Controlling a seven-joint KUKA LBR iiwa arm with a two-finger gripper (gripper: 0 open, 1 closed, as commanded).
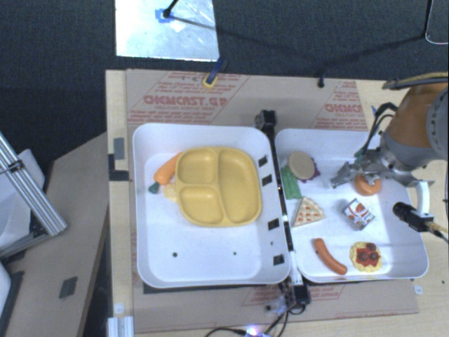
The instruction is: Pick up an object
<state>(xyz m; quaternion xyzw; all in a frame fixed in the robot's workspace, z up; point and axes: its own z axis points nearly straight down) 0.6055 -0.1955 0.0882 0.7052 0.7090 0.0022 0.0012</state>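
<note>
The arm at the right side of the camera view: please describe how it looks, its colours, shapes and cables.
The arm has a rounded orange band above a grey wrist section. Thin dark cables loop beside it on its left. The gripper is grey metal, with slim pointed parts toward the bin. A white piece and a black cylindrical part hang below the wrist.

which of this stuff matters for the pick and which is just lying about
Likely part of the job:
gripper, over the right bin
orange round piece right by it
small can
sausage
pizza slice
burger
small pizza

Lying about:
yellow divided plate
carrot beside it
silver sheet
</note>
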